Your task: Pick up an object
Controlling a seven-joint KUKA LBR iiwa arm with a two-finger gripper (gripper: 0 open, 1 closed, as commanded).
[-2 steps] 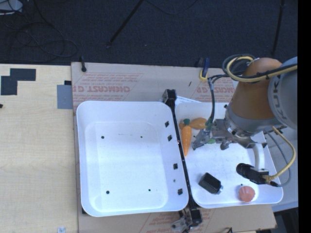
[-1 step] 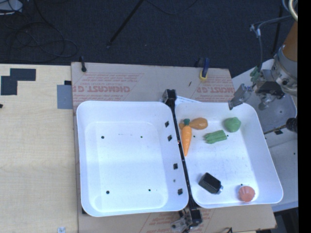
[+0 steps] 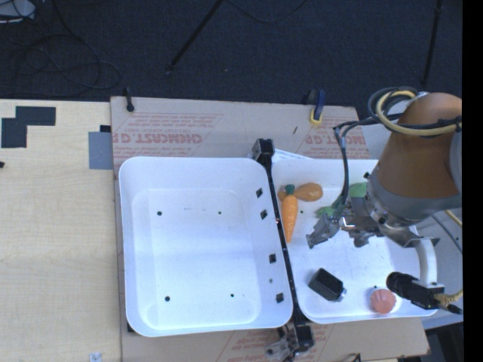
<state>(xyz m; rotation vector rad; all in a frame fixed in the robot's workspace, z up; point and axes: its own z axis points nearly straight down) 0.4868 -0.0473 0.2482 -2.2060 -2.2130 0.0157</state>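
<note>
The right bin [image 3: 355, 308] is taken as the landmark. Above its middle the gripper [image 3: 323, 233] is seen, with the carrot [image 3: 289, 216] just beside it toward the divider, long axis running along that divider. An orange lump [image 3: 309, 192] lies at the far end, a black block [image 3: 327, 284] at the near end. Jaw spread cannot be told; nothing is seen held.

Gripper [image 3: 321, 234] hovers in right bin [image 3: 355, 311] beside carrot [image 3: 289, 213].

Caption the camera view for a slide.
Gripper hovers over the right bin near a carrot, black block and pink ball.
</note>
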